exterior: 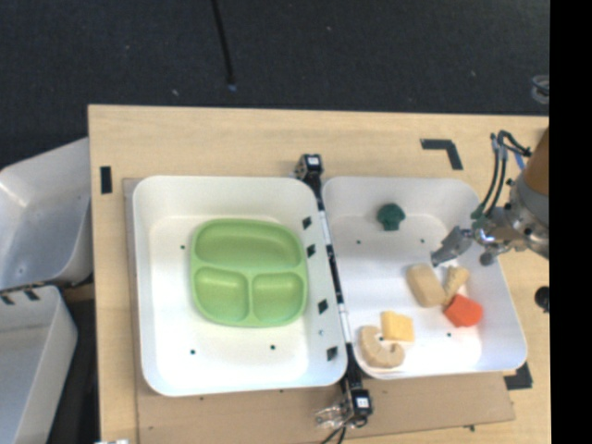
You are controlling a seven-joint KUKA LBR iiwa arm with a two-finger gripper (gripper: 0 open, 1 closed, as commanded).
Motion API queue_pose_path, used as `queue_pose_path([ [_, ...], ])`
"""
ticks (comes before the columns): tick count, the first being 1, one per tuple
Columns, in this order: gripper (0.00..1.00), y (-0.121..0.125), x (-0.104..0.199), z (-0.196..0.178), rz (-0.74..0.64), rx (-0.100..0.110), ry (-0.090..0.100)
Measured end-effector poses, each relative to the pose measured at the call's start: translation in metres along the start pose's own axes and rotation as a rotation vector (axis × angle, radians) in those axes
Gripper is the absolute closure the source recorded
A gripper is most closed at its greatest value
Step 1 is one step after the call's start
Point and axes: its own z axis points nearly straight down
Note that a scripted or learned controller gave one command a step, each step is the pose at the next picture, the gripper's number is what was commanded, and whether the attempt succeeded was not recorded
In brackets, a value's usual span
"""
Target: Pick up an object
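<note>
The right bin [370, 202] holds several small objects. A dark green lump [391, 215] lies near its back. A tan chunk [425, 285] and a smaller tan piece [457, 278] lie side by side in the middle. Just in front of them is an orange-red block [464, 312]. A yellow block [398, 326] and a beige ring-shaped piece [380, 349] sit at the front. My gripper [468, 248] hangs over the bin's right side, just behind the tan pieces. Its fingers [450, 246] are spread open with nothing between them.
The left bin [166, 350] holds a light green divided plate [248, 271]. A black-clipped divider [326, 266] joins the two bins. The wooden bench [231, 141] surrounds them, and white containers [42, 220] stand off the bench at the left.
</note>
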Motion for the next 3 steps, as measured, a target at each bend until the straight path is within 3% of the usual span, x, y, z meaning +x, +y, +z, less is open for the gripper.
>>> queue_pose_path([
  [2,0.0,0.004,-0.003,0.115,0.002,-0.003,-0.001],
  [3,1.0,0.004,-0.004,0.102,0.006,-0.008,-0.002],
])
